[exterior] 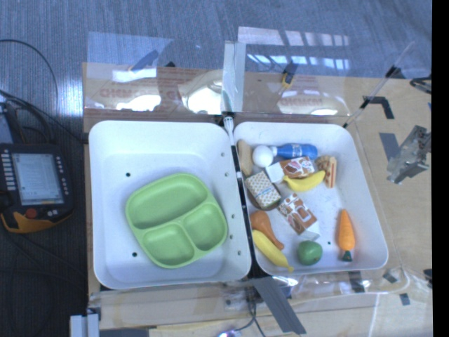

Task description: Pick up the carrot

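Carrot point(345, 233) not yet picked up.
It is seen lying alone at the lower right of the right bin point(370, 213), near a green ball point(309, 252). No grab is begun; it must be reached from above.

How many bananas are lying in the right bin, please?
2: one banana near the bin's middle beside the blue bottle's end, another banana at the near left corner. Others may be hidden.

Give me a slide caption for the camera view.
Carrot lies at the right bin's right edge among toy foods; a green tray sits in the left bin.
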`<state>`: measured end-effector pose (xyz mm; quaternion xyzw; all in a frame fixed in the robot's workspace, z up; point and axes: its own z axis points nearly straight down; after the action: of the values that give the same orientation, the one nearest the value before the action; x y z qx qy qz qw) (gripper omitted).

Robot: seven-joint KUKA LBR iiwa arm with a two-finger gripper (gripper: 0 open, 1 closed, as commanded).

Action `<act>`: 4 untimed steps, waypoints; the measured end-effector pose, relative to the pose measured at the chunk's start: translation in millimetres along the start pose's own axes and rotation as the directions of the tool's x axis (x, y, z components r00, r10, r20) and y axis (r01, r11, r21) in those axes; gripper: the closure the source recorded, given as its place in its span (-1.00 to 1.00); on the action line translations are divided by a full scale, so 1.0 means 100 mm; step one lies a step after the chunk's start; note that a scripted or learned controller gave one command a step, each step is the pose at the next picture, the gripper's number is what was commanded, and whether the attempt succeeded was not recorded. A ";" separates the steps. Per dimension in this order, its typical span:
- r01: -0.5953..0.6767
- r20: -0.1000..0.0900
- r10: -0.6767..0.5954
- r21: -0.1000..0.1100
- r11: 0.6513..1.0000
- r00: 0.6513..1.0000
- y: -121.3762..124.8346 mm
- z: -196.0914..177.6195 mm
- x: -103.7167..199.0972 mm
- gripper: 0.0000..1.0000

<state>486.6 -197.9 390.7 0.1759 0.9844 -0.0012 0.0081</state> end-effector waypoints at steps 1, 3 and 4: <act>0.028 -0.017 -0.028 0.001 1.000 0.999 0.24 0.09 -1.15 1.00; 0.033 0.001 -0.033 -0.002 0.999 0.999 0.27 -0.15 -1.18 1.00; 0.173 -0.012 -0.173 -0.001 0.985 0.985 0.38 -0.01 -1.73 1.00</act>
<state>661.5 -222.3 394.2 0.0899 0.9960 -0.0007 0.0018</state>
